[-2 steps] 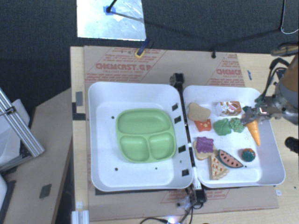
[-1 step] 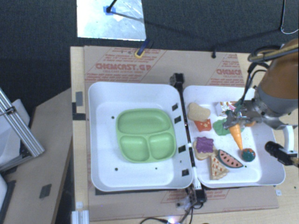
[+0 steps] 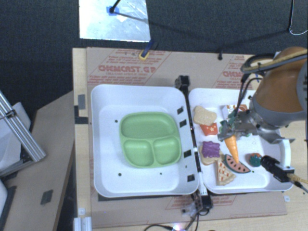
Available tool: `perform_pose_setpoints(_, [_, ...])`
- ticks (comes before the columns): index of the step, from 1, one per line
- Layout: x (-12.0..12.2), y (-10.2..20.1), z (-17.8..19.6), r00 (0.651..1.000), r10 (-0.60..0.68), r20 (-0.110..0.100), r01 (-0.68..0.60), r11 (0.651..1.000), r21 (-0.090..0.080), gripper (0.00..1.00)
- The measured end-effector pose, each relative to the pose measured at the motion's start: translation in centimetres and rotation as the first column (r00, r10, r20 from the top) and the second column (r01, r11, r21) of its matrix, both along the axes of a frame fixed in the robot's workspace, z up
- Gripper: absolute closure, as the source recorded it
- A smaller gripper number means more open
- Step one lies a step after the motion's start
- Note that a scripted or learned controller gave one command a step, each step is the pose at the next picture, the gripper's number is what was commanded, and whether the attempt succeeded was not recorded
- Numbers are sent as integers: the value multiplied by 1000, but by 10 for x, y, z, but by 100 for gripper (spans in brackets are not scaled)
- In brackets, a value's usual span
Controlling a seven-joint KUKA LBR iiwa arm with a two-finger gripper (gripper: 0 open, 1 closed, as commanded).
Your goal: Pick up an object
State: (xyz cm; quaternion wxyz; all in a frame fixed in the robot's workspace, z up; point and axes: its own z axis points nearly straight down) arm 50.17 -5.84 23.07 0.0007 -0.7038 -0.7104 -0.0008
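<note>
Approach step judged: gripper [image 3: 230, 129] is lowered over the carrot [image 3: 232, 147] in the right bin [image 3: 276, 184]; finger state cannot be told. Next: closure on carrot, then lift.

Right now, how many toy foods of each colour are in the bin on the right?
Tan: 1, bread slice
Red-orange: 1, block
Purple: 1, piece
Orange: 1, carrot
Red and green: 1, watermelon slice
Tan and red: 1, pizza slice
Total: 6
</note>
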Motion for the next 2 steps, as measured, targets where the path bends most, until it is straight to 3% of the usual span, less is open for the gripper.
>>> perform_pose_setpoints(2, [8,7,-1,1000,-3,1,3,1000,-2,100])
